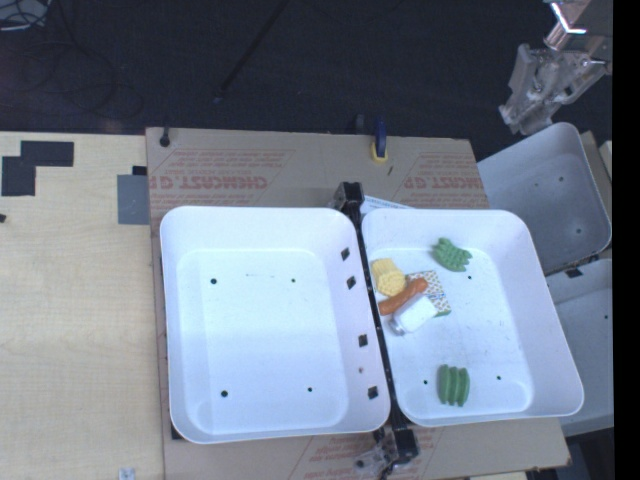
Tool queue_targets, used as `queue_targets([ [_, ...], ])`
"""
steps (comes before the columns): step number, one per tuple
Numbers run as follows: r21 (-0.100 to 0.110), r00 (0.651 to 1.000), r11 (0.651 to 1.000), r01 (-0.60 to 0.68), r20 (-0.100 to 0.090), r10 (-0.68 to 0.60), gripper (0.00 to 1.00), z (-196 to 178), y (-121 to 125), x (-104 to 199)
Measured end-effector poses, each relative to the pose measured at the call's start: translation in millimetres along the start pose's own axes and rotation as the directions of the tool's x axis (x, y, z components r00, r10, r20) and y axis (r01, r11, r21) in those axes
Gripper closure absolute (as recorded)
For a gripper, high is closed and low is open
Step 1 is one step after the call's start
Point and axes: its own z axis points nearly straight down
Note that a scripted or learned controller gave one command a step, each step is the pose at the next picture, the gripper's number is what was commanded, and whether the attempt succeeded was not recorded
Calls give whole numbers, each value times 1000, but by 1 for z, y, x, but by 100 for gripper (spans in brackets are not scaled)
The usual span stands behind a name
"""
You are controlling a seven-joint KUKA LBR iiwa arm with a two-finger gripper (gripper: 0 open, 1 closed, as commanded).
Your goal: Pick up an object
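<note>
The bench (80, 298) bears two bins: the left bin (260, 323) and the right bin (520, 368). The gripper (535, 93) hangs at the upper right, beyond the bins; its state cannot be told. The right bin holds green toys (452, 255) (453, 384), a sausage (403, 295), and a cracker (386, 278).
</note>
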Motion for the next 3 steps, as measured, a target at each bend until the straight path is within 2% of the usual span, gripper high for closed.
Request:
queue_targets([
  [3, -11, 1000, 1000, 8, 0, -8, 100, -28, 2, 2],
])
